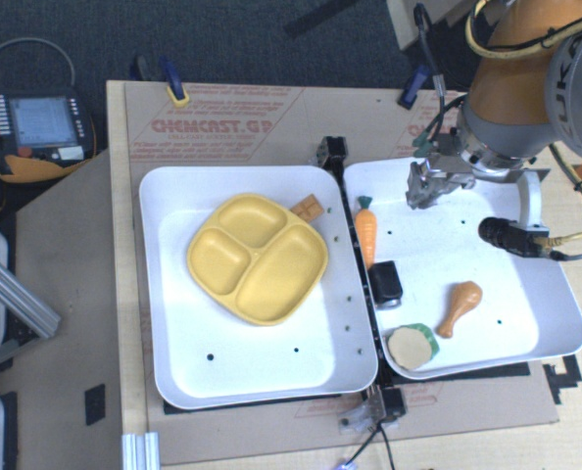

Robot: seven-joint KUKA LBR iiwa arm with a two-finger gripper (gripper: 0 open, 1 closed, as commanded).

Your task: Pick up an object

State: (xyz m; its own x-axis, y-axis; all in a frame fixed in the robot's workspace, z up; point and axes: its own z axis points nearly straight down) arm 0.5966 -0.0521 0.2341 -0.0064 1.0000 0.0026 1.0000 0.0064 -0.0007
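Gripper (426, 190) hangs over far part of right bin (556, 302), fingers narrow, nothing between them. Carrot (365, 233) lies at that bin's left wall, black block (385, 284) just nearer, round slice (412, 346) and drumstick (458, 306) near edge. Yellow divided plate (258, 258) in left bin (173, 341).

The yellow divided plate (258, 257) hides most of a small brown block (309, 207) at its upper right rim. The pincer (426, 192), above the carrot (365, 235), is too small to read.
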